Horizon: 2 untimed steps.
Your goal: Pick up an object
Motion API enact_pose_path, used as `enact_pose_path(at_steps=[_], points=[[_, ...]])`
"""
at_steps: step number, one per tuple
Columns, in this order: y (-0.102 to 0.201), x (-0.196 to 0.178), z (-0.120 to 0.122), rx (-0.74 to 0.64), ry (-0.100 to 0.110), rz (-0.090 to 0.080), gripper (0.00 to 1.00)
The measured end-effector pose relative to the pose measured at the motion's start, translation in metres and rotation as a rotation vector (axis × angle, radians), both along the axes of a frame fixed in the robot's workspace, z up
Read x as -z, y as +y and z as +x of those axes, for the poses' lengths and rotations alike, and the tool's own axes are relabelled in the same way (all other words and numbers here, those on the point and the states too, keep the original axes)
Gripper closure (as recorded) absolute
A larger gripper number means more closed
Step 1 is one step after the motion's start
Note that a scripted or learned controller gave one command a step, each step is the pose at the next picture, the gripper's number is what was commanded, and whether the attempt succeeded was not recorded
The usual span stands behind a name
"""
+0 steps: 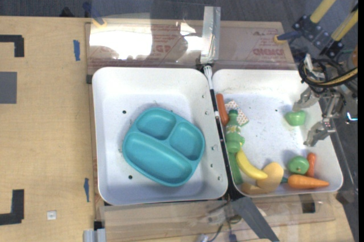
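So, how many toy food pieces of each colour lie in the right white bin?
Green plastic toy pieces: 3
Orange plastic toy pieces: 3
Yellow plastic toy pieces: 2
White-and-red patterned piece: 1
Total: 9

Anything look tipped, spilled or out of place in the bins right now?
Nothing spilled or damaged. The teal divided plate sits askew in the left bin. The toy food is mostly piled along the right bin's left and front edges, one green piece apart near the gripper.
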State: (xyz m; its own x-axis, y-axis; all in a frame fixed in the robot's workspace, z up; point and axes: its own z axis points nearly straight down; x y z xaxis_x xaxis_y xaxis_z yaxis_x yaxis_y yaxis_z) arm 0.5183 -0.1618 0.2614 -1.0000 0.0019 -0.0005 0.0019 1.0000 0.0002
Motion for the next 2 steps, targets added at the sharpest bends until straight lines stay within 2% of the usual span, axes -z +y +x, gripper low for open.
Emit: enact_pose_path(at_steps=[1, 2], points=[[-0.05, 0.169, -0.001, -0.16, -0.001, 0.001, 0.0], [-0.027, 0.174, 0.085, -0.15, -0.013, -0.002, 0.0]])
